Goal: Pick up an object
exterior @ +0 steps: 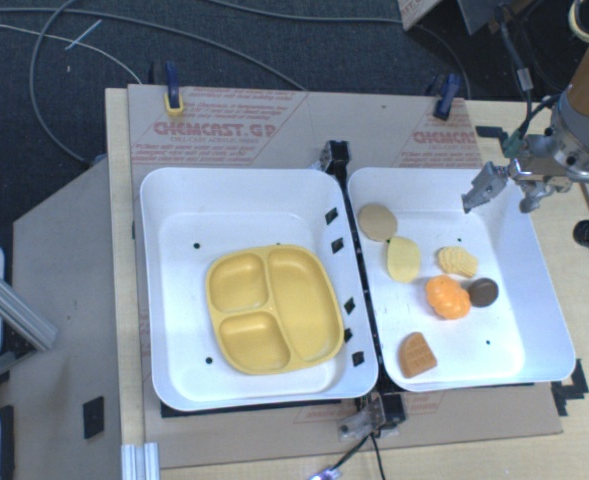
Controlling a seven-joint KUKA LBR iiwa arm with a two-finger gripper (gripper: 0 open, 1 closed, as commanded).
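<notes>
In the right bin (534, 308), 6 food pieces crowd the 9 o'clock half: a tan disc (377, 221), yellow slice (404, 259), cracker (458, 261), orange (448, 298), brown ball (484, 292) and bread piece (417, 354). Open white floor runs along the 3 o'clock side. The left bin (164, 268) holds a yellow divided tray (272, 308), leaving a bare margin around it.
</notes>
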